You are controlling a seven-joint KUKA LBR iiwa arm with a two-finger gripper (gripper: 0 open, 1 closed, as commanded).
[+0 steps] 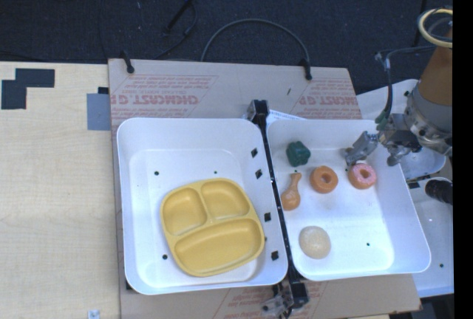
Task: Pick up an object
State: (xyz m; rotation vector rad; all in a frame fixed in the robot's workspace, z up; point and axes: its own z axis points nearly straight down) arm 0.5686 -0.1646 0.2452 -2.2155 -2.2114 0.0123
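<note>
right now your gripper point(363, 148) sits over the upper right part of the right bin point(399, 236), just above the pink doughnut point(362, 176); nothing shows between its fingers, and you cannot tell from this angle how wide they stand.

under it, the two white bins lie side by side on a cardboard sheet point(222, 88) printed with red lettering, which rests on a pale wooden bench point(52, 199). beyond the bench, at the top, you see dark carpet point(148, 15) with loose cables, and a black wire loop point(255, 37) arches over the cardboard's far edge.

in the right bin, the pink doughnut lies just beside an orange doughnut point(324, 179). left of those you have a dark green lump point(298, 153) near the divider and a tan drumstick-shaped toy point(291, 192) below it. a pale round ball point(315, 242) sits apart toward the near edge. the left bin point(140, 162) holds a yellow divided tray point(213, 225) with three compartments, set at a slant.

nothing lies between the gripper and the pink doughnut. the arm point(436, 88) comes in from the right edge, its orange band above the grey wrist, with the gripper reaching leftward and down over the bin's rim.
</note>
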